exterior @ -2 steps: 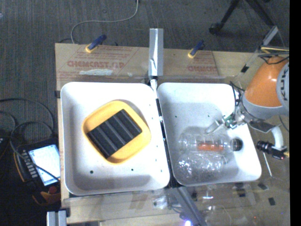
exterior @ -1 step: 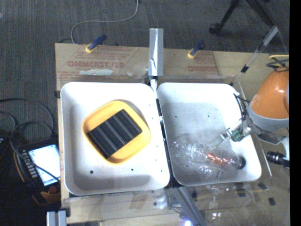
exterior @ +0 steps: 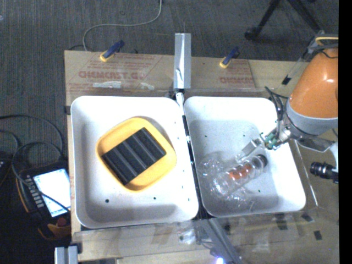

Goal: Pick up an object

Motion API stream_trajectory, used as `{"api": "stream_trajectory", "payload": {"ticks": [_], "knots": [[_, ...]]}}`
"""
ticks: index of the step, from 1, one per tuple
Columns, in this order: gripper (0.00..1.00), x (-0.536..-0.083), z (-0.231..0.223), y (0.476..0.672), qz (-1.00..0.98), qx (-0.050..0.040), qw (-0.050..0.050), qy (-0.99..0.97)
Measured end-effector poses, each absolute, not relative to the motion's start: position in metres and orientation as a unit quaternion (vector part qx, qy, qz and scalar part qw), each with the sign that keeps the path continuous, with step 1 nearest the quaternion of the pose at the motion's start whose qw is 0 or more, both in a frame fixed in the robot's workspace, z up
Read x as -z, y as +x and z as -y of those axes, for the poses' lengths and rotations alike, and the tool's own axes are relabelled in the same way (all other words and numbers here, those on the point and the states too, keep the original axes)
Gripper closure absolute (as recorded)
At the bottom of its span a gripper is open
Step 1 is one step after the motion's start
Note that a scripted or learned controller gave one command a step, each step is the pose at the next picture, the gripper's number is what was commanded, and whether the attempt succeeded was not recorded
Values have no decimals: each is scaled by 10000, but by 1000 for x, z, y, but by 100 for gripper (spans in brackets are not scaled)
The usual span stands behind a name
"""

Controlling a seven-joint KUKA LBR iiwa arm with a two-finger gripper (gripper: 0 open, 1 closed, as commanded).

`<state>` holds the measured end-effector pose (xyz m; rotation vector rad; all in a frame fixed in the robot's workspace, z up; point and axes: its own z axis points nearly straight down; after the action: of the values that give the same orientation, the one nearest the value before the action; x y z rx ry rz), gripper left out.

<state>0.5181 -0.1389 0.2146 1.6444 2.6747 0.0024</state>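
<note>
Starting at the left, I see the left shallow white bin (exterior: 88, 202) holding a rounded yellow plastic tray with a black ribbed insert (exterior: 136, 153), lying flat near the bin's middle and well apart from the arm. Across the divider, the right shallow white bin (exterior: 220, 114) holds a crumpled clear plastic bottle with something reddish inside (exterior: 234, 175), lying on its side in the lower middle of that bin. Further right, the gripper (exterior: 263, 146) hangs off the grey-and-orange arm (exterior: 314, 95), low over the bin and just beside the bottle's upper right end. I cannot tell from here how the gripping parts are set, nor whether they touch the bottle; nothing shows as held. My worry is the bottle itself: I judge it light, slick and round, so a closing squeeze on its end could squirt it sideways or roll it toward the bin wall, and the crumpled plastic may give way rather than seat firmly. Coming in off-centre near the end, a lift could also let it pivot and drop.
</note>
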Motion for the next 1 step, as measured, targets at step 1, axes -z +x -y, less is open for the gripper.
{"api": "stream_trajectory", "payload": {"ticks": [1], "knots": [[0, -97, 147, 516, -8713, -14, 26, 4907]]}}
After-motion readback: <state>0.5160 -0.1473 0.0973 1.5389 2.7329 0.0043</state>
